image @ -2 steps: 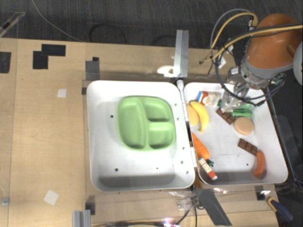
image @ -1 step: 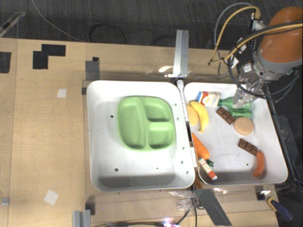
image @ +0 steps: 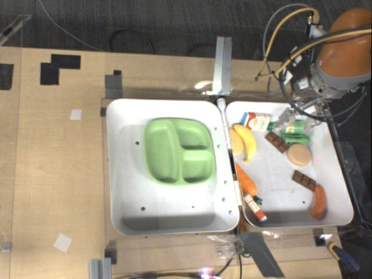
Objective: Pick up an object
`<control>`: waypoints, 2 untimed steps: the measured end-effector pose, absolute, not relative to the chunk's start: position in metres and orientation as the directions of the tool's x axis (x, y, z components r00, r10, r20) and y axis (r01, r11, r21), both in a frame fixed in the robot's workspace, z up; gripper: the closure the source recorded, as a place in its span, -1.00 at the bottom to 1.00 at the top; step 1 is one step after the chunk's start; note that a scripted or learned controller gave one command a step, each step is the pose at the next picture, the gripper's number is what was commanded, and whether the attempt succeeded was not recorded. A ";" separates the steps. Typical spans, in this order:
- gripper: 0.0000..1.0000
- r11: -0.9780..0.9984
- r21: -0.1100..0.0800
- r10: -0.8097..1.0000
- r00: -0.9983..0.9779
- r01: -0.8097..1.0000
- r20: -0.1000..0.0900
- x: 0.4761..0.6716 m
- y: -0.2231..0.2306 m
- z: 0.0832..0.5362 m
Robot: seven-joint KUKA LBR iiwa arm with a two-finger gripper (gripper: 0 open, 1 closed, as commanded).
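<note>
We see gripper (image: 297,110) low over right bin (image: 343,182) far corner — can't tell its state. Green packet (image: 296,133) sits just below-left of it, long axis roughly across bin. Chocolate bar (image: 277,142) beside packet — we judge packet nearest target.

Surfaces: mostly smooth plastic on matt wood.
White bins (image: 122,156) matt plastic; green divided tray (image: 177,150) smooth, slight sheen; bench (image: 52,173) pale matt wood; banana (image: 244,141) and sausage (image: 318,203) glossy plastic.
</note>
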State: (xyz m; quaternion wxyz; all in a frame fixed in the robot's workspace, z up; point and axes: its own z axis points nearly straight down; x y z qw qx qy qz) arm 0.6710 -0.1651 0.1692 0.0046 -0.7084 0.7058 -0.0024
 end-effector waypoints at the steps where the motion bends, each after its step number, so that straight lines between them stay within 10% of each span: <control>1: -1.00 0.000 -0.021 -1.000 0.000 -1.000 0.002 0.634 -0.183 0.096; 2: -1.00 0.120 -0.028 -0.993 -0.120 -0.992 0.000 0.596 -0.191 0.096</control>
